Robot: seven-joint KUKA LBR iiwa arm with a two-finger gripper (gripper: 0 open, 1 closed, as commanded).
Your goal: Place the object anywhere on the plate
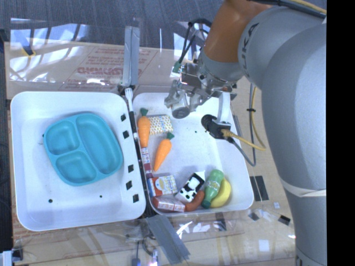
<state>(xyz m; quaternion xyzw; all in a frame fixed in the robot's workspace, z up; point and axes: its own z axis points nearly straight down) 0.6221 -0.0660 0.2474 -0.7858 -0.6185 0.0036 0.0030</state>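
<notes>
You have 2 white bins side by side. The left bin (22,204) holds the blue plate (83,148), a 3-compartment tray lying flat near the bin's middle, with nothing on it.

The right bin (238,165) holds all the toys. Along its left wall you see 2 carrots: one carrot (143,129) upright near the divider, the other carrot (161,153) tilted just beside it. A speckled sponge-like block (160,124) sits between their tops, touching the first. At the near edge, crowded together, lie a small carton (165,183), a red sausage (178,205), a black-and-white cow-patterned box (192,186), a green bottle (213,186) and a yellow banana (222,195); these touch or overlap one another.

The gripper (180,107) hangs over the far part of the right bin, above bare floor, just beyond the speckled block. Nothing shows between its tips, and you cannot tell from this slant whether the claw is apart or together. The divider with its black clips (131,154) stands between the toys and the plate.
</notes>
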